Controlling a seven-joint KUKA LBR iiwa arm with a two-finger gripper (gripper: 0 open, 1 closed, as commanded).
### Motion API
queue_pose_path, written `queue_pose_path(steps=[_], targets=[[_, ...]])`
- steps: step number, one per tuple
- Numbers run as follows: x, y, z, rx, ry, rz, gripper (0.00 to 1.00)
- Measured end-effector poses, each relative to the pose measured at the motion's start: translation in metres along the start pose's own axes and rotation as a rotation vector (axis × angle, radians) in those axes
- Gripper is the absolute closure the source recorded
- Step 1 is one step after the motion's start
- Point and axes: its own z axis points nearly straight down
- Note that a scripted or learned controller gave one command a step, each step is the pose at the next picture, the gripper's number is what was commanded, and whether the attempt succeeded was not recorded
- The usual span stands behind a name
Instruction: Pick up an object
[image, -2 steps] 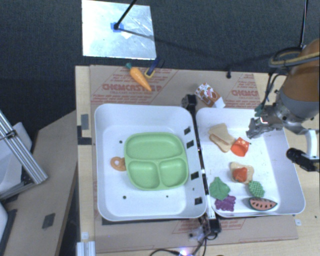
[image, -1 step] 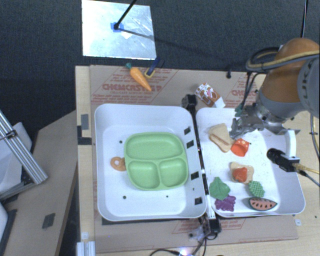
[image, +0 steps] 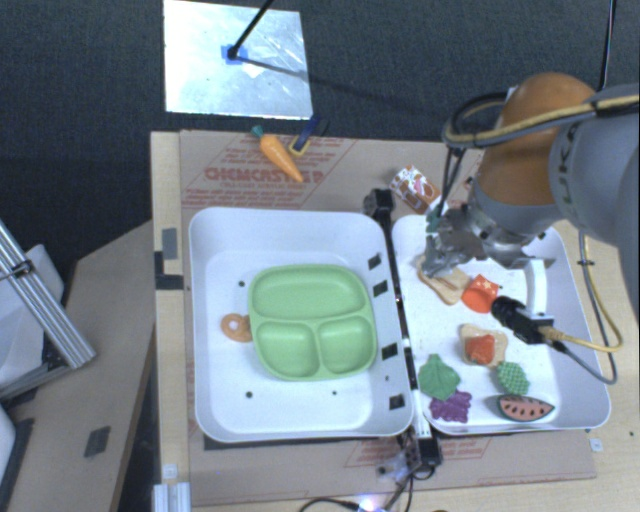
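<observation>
My gripper (image: 437, 264) reaches down into the right bin (image: 580, 330) near its upper left corner, right over a tan bread-like slice (image: 447, 288). An orange-red piece (image: 481, 292) lies just right of that slice. Further down the same bin are an orange chunk (image: 481, 347), a green leafy piece (image: 437, 377), a green checkered piece (image: 512, 377), purple grapes (image: 451, 406) and a watermelon slice (image: 524, 407). The arm's grey body hides the fingers.
The left bin (image: 215, 300) holds a green divided plate (image: 305, 322) and a small orange ring (image: 236, 327). Behind the bins lie a toy carrot (image: 280, 157) and a wrapped snack (image: 414, 188). A black cable part (image: 520, 318) crosses the right bin.
</observation>
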Motion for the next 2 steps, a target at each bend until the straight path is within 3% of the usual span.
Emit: queue_pose_path(steps=[2], targets=[[0.112, -0.032, -0.012, -0.001, 0.001, 0.000, 1.00]])
